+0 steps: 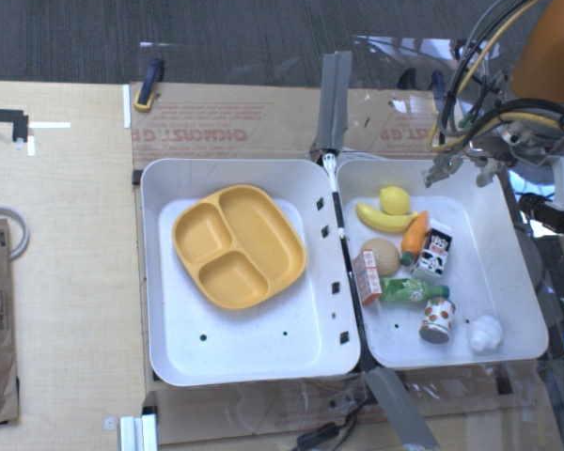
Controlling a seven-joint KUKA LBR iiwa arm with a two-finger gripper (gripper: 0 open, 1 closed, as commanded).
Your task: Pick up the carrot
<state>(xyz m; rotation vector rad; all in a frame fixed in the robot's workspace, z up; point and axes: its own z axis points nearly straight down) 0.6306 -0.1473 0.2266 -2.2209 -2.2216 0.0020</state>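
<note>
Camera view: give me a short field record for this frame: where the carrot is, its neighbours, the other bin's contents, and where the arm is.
carrot: right bin, lying tilted, not held
touching or beside carrot: banana, milk carton
nearby: lemon, green bottle, can
left bin: yellow divided plate
gripper: over the right bin's far edge, apart from the carrot
task state: carrot not yet picked up

Bins (169,346) smooth white plastic; yellow plate (240,245) matt plastic; carrot (415,232) glossy plastic; bench (56,280) pale wood laminate.
</note>
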